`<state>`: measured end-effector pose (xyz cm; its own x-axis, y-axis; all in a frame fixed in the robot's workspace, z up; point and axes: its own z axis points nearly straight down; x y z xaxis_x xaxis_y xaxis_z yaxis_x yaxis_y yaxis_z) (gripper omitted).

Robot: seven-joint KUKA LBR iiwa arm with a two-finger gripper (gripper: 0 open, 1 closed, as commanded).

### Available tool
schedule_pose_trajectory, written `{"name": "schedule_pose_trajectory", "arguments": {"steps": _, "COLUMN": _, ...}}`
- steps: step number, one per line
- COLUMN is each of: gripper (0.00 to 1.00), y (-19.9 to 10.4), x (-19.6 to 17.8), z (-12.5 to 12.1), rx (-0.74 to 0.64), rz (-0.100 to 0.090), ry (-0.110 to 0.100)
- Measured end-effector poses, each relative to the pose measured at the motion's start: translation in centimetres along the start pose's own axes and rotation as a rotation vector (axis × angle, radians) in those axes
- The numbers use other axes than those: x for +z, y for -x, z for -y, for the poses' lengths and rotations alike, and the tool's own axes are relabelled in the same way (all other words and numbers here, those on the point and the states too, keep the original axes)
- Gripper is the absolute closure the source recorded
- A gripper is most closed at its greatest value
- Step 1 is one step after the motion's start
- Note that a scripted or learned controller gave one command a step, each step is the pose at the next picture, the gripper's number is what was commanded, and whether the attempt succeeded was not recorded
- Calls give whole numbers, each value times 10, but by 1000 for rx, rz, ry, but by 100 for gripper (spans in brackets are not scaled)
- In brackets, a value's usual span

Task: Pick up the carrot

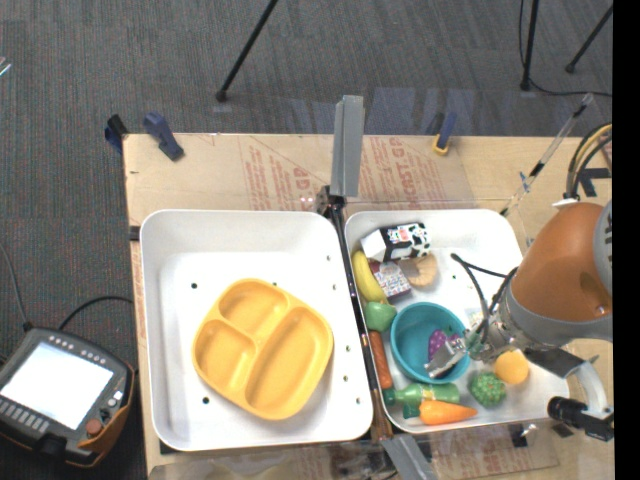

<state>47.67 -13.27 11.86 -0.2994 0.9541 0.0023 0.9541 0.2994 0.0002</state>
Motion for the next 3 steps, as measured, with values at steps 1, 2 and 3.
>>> {"name": "schedule_pose_trajectory", "arguments": {"steps": 1, "gripper": 0, "y": 42, "x": 15, "z": 15, "rx": 6, "rz": 1, "ry": -3}}
{"name": "schedule_pose_trajectory", "arguments": {"steps": 2, "gripper": 0, "y": 75, "x": 28, "z": 21, "rx": -34, "rz": 3, "ry": 6}}
{"name": "schedule_pose_trajectory", "arguments": {"steps": 3, "gripper": 100, "y": 78, "x": 14, "z": 17, "rx": -32, "rz": 13, "ry": 18}}
